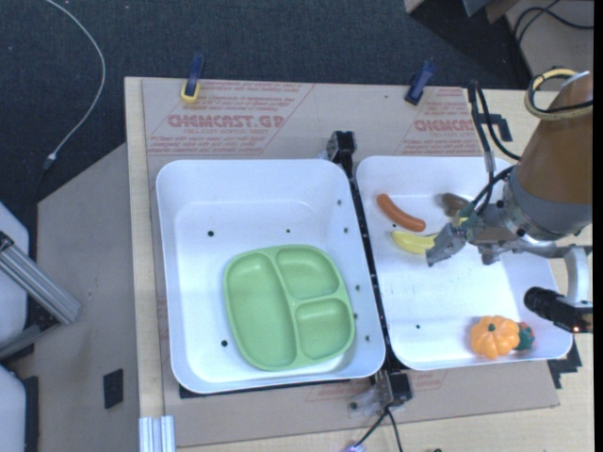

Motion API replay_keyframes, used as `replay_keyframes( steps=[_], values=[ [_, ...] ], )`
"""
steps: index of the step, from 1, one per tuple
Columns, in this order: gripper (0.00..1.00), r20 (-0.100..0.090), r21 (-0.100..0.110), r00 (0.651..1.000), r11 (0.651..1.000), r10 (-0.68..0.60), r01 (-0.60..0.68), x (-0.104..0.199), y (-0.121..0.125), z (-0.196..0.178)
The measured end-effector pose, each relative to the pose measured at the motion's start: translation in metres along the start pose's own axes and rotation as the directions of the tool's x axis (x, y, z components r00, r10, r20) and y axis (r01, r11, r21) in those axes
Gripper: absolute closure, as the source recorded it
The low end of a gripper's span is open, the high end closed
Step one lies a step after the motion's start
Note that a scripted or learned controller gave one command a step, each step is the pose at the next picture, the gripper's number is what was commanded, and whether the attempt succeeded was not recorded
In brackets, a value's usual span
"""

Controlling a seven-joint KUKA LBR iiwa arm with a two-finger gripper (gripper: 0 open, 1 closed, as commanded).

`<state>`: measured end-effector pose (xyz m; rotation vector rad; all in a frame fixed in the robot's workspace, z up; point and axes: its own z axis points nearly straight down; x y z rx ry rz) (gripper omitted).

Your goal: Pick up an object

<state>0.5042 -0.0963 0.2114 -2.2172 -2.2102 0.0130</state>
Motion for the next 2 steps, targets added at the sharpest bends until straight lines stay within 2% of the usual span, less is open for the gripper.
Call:
replay_keyframes(
  steps=[1, 2],
  values=[
    [0.00, 0.001, -0.013, 1.000, 1.000, -0.003, 0.003, 0.000, 0.003, -0.006],
    [0.00, 0.000, -0.006, 1.000, 1.000, -0.001, 0.001, -0.005, -0.002, 0.055]
  ],
)
